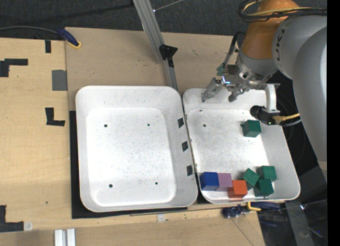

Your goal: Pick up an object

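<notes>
Roughly four green blocks [251,128], one blue block [210,180], tool [219,94] spread

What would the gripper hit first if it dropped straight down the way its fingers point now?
Probably bare floor at the far end of the right bin. The gripper hangs spread open over that rim, with no block under it; the lone green block sits off to the side. Depth is uncertain.
</notes>
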Available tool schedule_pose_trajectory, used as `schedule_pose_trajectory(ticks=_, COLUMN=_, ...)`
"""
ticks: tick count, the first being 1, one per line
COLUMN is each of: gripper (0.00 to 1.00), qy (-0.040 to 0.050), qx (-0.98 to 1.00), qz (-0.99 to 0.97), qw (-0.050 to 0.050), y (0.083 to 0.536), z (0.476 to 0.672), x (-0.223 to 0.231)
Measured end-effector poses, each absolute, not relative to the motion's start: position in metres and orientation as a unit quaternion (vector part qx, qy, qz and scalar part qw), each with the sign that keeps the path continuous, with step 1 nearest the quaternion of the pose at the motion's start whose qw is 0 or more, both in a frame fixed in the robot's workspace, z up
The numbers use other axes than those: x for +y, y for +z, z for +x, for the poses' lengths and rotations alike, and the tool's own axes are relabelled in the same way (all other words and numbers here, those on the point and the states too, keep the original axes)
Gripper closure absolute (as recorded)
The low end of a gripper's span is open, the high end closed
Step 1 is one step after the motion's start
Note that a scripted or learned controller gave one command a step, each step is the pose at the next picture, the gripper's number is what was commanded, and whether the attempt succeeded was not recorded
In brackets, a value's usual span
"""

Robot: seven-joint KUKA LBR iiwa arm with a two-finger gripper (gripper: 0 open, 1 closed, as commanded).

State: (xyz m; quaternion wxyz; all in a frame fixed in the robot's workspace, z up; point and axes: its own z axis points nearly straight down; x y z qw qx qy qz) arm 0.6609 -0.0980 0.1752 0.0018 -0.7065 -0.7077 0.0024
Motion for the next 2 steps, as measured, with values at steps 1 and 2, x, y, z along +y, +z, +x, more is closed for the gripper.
schedule_pose_trajectory(ticks=1, gripper=0.00, qy=0.0027, qx=-0.707, qz=-0.707, qw=0.002, y=0.129, z=0.662, x=-0.103)
schedule_pose_trajectory(ticks=2, gripper=1.00, qy=0.0009, qx=-0.708, qz=-0.706, qw=0.000, y=0.143, z=0.663, x=-0.102)
